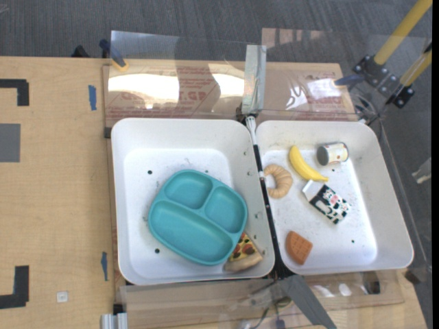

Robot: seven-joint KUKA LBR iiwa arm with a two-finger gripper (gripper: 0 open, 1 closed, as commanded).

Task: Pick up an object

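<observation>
The right bin [384,184] holds a yellow banana [304,164], a tan croissant [278,180], a small white and grey cup on its side [333,153], a black and white patterned box [328,203] and an orange cookie [299,247]. In the left bin [137,142] lies a teal divided plate [198,215]. A pizza slice [243,253] rests at that plate's lower right edge, against the bin's wall.
A clear plastic screen [206,81] stands behind both bins. A yellow pole with a black clamp [387,60] sits at the upper right. Wooden bench surface [48,184] with blue tape marks lies to the left.
</observation>
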